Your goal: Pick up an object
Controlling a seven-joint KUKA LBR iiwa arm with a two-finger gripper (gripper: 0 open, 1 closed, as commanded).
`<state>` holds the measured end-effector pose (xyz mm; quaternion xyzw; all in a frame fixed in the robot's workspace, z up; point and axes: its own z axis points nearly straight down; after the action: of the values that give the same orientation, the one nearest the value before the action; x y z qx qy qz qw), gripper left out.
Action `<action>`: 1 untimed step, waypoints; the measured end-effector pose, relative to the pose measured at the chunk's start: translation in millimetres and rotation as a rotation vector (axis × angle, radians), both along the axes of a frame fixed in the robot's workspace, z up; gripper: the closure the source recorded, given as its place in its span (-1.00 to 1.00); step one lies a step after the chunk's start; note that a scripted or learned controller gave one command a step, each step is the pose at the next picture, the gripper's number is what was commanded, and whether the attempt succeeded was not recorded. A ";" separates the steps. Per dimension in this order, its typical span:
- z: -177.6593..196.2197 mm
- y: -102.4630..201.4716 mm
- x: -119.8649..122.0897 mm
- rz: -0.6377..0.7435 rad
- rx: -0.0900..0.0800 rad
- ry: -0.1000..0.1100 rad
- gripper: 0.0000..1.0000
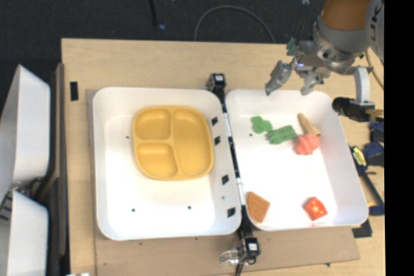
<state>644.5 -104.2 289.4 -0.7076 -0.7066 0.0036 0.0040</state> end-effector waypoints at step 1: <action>7.7 0.3 1.7 0.003 0.000 -0.013 -1.00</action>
<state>646.2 -103.8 297.1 -0.7068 -0.7075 -0.0008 -0.0006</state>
